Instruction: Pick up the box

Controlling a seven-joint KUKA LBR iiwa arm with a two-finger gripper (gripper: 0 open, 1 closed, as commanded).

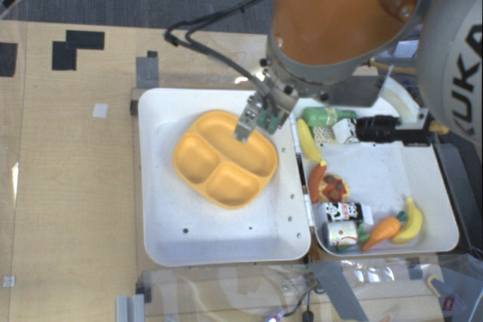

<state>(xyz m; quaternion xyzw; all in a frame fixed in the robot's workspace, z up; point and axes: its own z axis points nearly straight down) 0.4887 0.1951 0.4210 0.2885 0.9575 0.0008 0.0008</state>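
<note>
Grey arm [453, 49] with orange band, reaching in from the right, hand [247, 130] low.

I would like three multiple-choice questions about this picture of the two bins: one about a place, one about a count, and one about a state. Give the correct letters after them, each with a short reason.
1. Where does the yellow divided plate lie?
A. in the left bin
B. in the right bin
C. on the bench outside the bins

2. How many compartments does the plate have?
A. two
B. three
C. five

3. How does the carrot lie?
A. standing upright
B. on its side near the right bin's front wall
C. on the plate

Answers:
1 A, the plate rests on the left bin's floor.
2 B, its ridges divide it into three hollows.
3 B, it lies flat beside a banana at the front of the right bin.

The gripper hangs over the plate's rear edge.
</note>
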